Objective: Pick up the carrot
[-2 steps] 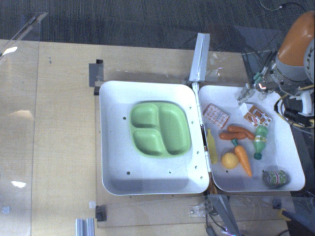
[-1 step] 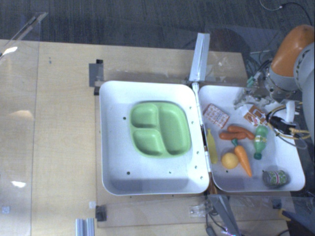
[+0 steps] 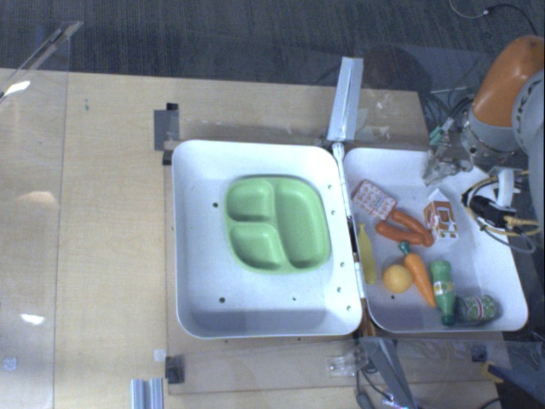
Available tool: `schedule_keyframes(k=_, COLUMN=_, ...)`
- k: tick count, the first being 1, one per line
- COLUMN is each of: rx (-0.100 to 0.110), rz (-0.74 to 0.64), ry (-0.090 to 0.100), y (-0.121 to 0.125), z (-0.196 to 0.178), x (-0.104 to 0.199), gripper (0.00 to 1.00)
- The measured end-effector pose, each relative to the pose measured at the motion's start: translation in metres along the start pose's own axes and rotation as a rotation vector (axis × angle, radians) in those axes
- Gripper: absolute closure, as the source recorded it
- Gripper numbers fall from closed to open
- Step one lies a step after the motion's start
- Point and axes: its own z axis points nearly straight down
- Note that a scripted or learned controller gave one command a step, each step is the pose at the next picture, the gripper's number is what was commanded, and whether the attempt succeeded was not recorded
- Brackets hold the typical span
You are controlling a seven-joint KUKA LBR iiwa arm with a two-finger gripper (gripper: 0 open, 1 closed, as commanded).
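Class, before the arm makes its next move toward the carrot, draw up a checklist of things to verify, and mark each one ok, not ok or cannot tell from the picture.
1. Carrot in view in the right bin: ok.
2. Space around the carrot: not ok; the orange ball and green bottle lie right beside it.
3. End effector above the carrot: not ok; it is over the bin's far right corner.
4. Finger state: cannot tell.
5. Carrot uncovered from above: ok.
6. Green tray out of the way in the left bin: ok.

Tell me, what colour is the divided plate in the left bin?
Light green, seen in the camera view: the divided plate.
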Motion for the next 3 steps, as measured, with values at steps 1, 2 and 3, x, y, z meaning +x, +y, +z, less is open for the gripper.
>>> schedule_keyframes(k=1, rx=0.0, rz=-0.001, ry=0.0, y=0.0, z=0.0, x=0.0, gripper=0.0)
schedule_keyframes(k=2, rx=0.009, rz=0.228, ry=0.002, y=-0.021, z=-0.096, x=0.028, gripper=0.0)
schedule_keyframes(k=3, rx=0.012, rz=0.365, ry=0.002, y=-0.007, z=-0.009, x=0.044, gripper=0.0)
